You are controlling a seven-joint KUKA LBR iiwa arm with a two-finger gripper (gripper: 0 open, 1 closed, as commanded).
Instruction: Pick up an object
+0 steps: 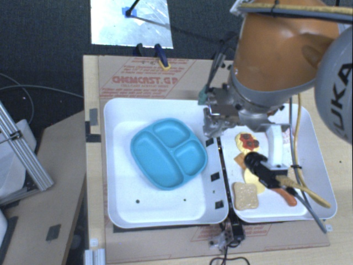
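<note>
Progress: nothing seen in the tool's grip; by the look of it, the pick is not yet made.
Tool [212, 126]: low over the divide between the bins; apart or together, cannot tell.
Objects: right bin [315, 148], toy food.
Cracker [245, 196]: square, tan, flat.
Plate [168, 153]: blue, divided, left bin [121, 175].

Dark carpet [44, 32] is covering the floor around a pale bench [60, 148]. A shiny sheet [129, 15] is lying beyond printed cardboard [143, 76]. A metal rail [25, 148] is slanting at left.
</note>
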